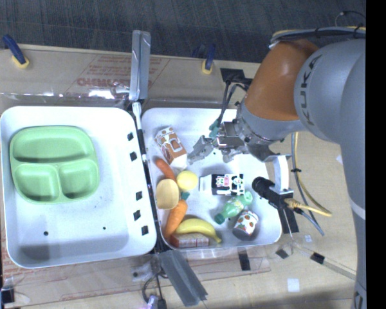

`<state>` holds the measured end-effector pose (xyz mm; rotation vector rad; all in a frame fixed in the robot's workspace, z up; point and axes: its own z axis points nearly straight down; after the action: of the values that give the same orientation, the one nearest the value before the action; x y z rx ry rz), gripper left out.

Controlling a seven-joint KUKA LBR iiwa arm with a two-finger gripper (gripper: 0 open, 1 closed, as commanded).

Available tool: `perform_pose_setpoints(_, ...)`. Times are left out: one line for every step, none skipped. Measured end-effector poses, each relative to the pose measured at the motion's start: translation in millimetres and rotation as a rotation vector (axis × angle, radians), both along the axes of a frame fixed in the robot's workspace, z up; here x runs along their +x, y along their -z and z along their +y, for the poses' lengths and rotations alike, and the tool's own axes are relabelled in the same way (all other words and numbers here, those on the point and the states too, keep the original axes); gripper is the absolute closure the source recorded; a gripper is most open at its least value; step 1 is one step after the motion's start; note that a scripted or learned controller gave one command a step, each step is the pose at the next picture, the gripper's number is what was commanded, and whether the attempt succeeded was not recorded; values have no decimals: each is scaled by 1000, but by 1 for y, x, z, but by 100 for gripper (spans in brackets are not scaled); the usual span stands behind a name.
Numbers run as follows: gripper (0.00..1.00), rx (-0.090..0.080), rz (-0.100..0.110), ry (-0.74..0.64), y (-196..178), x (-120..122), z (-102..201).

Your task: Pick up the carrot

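An orange carrot [175, 215] lies in the right bin [270, 237] near its front left corner, between a tan potato-like piece [167, 193] and a banana [198, 227]. A smaller, redder carrot-like piece [165, 168] lies by the bin's left wall. My gripper [216, 150] hangs over the middle of the right bin, behind and to the right of both orange pieces. It is open, with nothing between its fingers [199, 150].
The right bin also holds a small house-shaped box [170, 143], a yellow lemon [187, 181], a black-and-white carton [227, 184], a green bottle [233, 208] and a brown-and-white item [246, 224]. A green divided tray [55, 163] lies in the left bin [71, 243].
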<state>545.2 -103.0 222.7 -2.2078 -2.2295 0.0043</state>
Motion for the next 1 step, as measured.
perform_pose_setpoints(0, 1, 0, -194, 116, -38, -15)
